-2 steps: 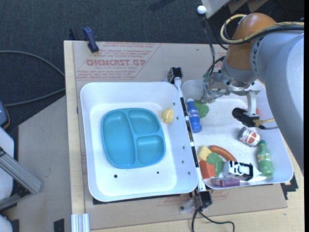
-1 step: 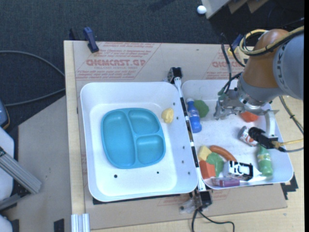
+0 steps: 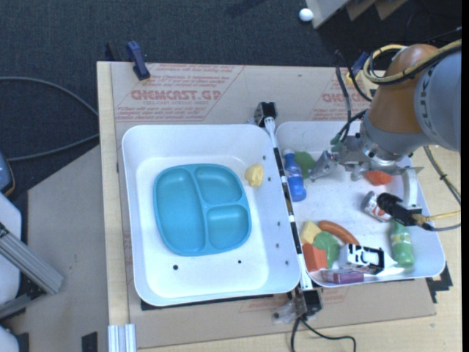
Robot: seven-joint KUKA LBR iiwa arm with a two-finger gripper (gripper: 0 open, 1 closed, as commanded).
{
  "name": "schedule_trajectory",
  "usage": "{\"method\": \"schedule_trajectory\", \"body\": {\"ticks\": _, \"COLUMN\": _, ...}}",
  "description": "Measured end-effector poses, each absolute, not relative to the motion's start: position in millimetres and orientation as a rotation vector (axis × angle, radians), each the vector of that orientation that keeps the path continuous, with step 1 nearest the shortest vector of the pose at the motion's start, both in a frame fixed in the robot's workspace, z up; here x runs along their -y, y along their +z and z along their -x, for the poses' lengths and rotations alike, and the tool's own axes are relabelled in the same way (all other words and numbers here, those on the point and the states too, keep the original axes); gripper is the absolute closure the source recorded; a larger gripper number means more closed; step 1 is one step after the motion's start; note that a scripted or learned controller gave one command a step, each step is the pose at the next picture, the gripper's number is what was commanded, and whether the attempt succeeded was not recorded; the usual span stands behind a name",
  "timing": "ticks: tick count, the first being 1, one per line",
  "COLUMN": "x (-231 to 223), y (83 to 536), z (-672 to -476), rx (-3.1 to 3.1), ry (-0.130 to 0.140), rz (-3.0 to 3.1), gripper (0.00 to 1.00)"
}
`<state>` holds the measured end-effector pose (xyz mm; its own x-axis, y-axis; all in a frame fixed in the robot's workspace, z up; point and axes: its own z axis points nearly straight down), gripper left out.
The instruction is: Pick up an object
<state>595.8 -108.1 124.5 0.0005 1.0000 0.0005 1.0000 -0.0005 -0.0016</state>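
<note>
From my remote station I see the claw (image 3: pixel 357 163) low over the far part of the right white bin (image 3: pixel 432 249); I cannot tell whether it is apart or together, and nothing shows clamped in it. Taking that bin as landmark: a blue plastic bottle (image 3: pixel 294 177) lies along its left wall, long axis pointing far-to-near. A green plastic bottle (image 3: pixel 401 245) lies by its right side, long axis likewise far-to-near. A small red-and-white can (image 3: pixel 376 206) lies near mid-bin. Glossy toy foods, including an orange-red sausage shape (image 3: pixel 335 230), cluster at its near edge. Left of the bin, the second white bin (image 3: pixel 139 152) holds a smooth blue three-compartment plate (image 3: pixel 203 208) and a lumpy yellow piece (image 3: pixel 254 174).
</note>
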Motion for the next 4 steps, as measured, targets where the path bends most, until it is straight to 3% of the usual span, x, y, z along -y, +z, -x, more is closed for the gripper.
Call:
{"method": "schedule_trajectory", "body": {"ticks": 1, "x": 172, "y": 209, "z": -619.4, "rx": 2.224, "ry": 0.0, "rz": 2.224, "gripper": 0.0}}
{"method": "schedule_trajectory", "body": {"ticks": 2, "x": 198, "y": 84, "z": -638.7, "rx": 2.222, "ry": 0.001, "rz": 2.221, "gripper": 0.0}}
{"method": "schedule_trajectory", "body": {"ticks": 3, "x": 219, "y": 85, "z": -591.7, "rx": 2.221, "ry": -0.008, "rz": 2.212, "gripper": 0.0}}
{"method": "schedule_trajectory", "body": {"ticks": 4, "x": 203, "y": 84, "z": -554.6, "rx": 2.22, "ry": 0.0, "rz": 2.221, "gripper": 0.0}}
